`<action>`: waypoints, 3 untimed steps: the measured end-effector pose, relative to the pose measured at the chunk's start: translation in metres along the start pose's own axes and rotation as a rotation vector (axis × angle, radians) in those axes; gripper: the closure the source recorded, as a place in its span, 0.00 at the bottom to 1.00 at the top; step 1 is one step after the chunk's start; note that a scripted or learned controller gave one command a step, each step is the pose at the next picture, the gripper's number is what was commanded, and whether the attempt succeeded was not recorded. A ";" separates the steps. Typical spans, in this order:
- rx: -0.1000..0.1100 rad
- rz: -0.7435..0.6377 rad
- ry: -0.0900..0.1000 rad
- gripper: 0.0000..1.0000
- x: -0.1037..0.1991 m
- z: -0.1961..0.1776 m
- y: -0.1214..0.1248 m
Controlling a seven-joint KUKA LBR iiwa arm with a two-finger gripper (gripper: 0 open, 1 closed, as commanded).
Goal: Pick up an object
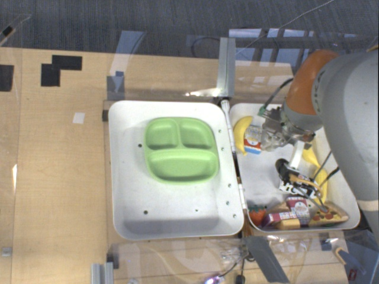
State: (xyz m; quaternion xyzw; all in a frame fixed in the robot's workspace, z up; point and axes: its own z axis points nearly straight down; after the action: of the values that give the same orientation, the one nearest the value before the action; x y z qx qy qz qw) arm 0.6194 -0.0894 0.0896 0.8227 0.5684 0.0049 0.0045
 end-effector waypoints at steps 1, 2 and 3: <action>0.006 -0.191 0.000 1.00 0.066 -0.125 0.031; 0.007 -0.028 -0.001 1.00 0.050 -0.187 0.031; 0.011 0.285 -0.004 1.00 0.017 -0.095 -0.031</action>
State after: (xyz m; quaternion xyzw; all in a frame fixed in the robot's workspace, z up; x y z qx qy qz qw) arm 0.5956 -0.0624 0.1847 0.8951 0.4458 0.0007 0.0004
